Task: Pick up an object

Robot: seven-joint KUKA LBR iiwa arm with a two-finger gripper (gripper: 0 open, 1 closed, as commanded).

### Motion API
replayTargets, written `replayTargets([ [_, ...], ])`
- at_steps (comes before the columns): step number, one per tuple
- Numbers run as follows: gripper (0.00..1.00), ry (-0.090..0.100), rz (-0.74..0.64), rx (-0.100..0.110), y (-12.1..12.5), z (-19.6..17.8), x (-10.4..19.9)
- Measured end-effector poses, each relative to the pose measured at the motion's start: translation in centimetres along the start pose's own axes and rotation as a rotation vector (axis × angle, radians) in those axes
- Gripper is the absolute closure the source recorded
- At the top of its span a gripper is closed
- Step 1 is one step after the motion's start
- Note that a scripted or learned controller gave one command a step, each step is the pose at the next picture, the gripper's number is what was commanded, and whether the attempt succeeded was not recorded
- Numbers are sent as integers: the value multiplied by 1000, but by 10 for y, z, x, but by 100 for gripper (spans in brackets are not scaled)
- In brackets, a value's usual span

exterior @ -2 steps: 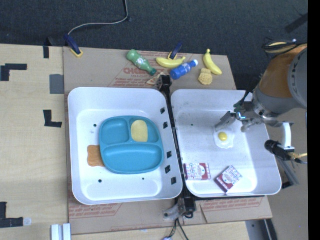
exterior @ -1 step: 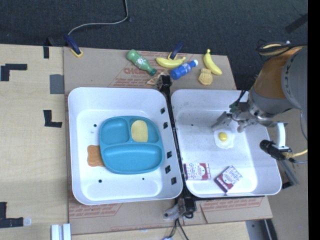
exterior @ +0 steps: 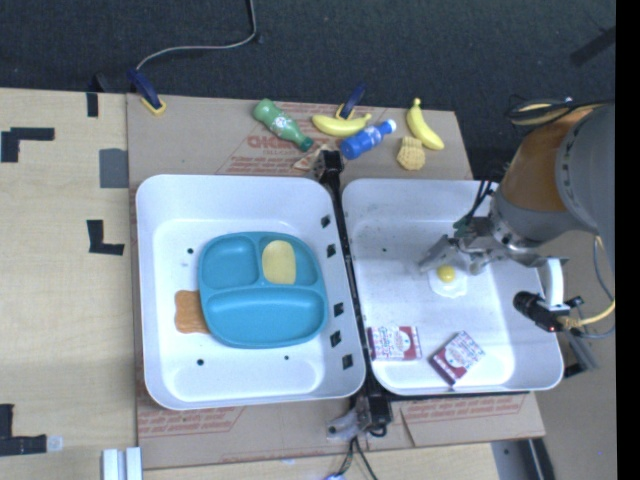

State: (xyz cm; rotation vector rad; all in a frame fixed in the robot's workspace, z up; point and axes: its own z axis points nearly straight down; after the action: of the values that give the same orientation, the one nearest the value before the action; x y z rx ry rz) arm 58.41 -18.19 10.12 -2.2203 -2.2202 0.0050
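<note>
Hand (exterior: 452,260) first: it hangs low in the right bin (exterior: 400,218), its tip just above a fried egg toy (exterior: 449,280), and whether it is apart or together cannot be told from this slanted view. It belongs to the grey arm (exterior: 555,183), which comes in from the right with its orange band showing.

Largest of all is the tabletop (exterior: 60,268), with brown cardboard under two white bins. A blue divided plate (exterior: 262,291) sits in the left bin (exterior: 160,208), carrying a pale yellow oval piece (exterior: 279,262) in its upper right compartment; an orange-brown slab (exterior: 187,311) pokes out from under the plate's left edge.

Near the front wall of the right bin lie two small red-and-white packets, one flat (exterior: 393,343) and one tilted (exterior: 457,356).

Behind the bins, on the cardboard, lie a green bottle (exterior: 281,124), a blue bottle (exterior: 366,139), two bananas (exterior: 339,124) (exterior: 424,127) and a small yellow lump (exterior: 410,154).
</note>
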Motion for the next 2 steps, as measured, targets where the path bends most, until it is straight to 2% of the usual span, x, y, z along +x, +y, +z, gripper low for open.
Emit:
replayTargets([
  [1, 0, -5, -1, -13, 4, 12, 57],
  [2, 100, -7, 0, -22, 6, -1, 56],
])
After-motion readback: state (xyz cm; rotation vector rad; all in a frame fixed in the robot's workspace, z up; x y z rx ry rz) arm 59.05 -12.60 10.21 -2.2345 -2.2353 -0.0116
